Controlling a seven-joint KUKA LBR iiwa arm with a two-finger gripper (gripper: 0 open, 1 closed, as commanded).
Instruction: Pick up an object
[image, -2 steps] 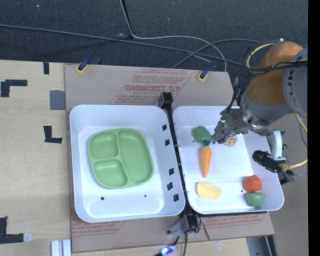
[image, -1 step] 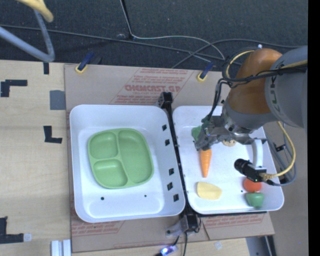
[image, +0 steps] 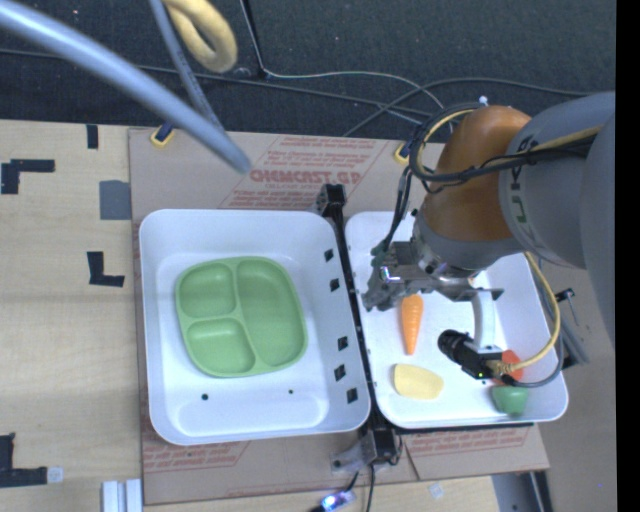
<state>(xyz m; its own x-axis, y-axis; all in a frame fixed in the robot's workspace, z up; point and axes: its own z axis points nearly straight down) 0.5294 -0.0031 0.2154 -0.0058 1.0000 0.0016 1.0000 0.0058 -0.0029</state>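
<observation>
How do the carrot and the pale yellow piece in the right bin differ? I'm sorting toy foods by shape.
The carrot is orange, long and tapered, lying with its point toward the bin's near edge; the pale yellow piece is flatter, rounded and blob-like. The carrot lies right under the gripper, while the yellow piece sits apart from it, nearer the front wall. Both rest on the floor of the right bin, close together but not touching.

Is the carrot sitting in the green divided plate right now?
No, the carrot lies in the right bin, under the gripper, while the green plate sits in the left bin.
</observation>
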